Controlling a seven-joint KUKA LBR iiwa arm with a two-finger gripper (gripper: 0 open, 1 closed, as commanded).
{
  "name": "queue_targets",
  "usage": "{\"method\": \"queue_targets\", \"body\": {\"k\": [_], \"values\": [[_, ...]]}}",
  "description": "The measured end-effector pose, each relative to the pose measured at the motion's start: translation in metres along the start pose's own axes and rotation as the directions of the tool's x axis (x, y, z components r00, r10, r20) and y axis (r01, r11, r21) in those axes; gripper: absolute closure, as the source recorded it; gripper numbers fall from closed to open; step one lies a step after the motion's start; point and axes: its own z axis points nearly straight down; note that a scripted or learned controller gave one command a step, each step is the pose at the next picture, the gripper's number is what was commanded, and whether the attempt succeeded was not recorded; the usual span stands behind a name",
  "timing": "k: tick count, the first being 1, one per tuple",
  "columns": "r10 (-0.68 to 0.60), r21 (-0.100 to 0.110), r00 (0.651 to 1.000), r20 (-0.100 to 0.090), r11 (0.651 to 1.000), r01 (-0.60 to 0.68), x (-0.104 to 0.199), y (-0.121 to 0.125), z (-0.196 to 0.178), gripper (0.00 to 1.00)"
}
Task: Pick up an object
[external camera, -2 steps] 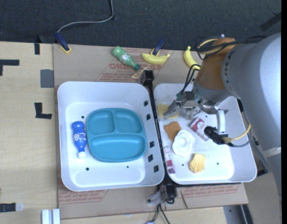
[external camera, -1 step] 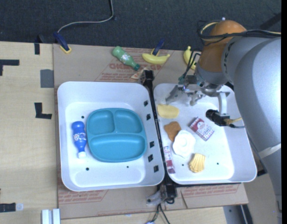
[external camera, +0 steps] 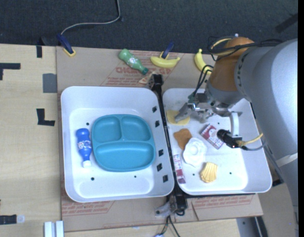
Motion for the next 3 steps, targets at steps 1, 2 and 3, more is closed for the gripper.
{"method": "queue_targets", "body": {"k": [1,2,3], "values": [[-0.001,0.001,1.000,0.000,1.000,0.001,-0.017,0.031,-0.036,0.00],[0.000,0.000,1.000,0.000,1.000,0.000,-0.016,-0.022,0.000,0.00],[-0.001,-0.001,1.000,-0.001,1.000,0.001,0.009,0.032,0.001,0.00]]}}
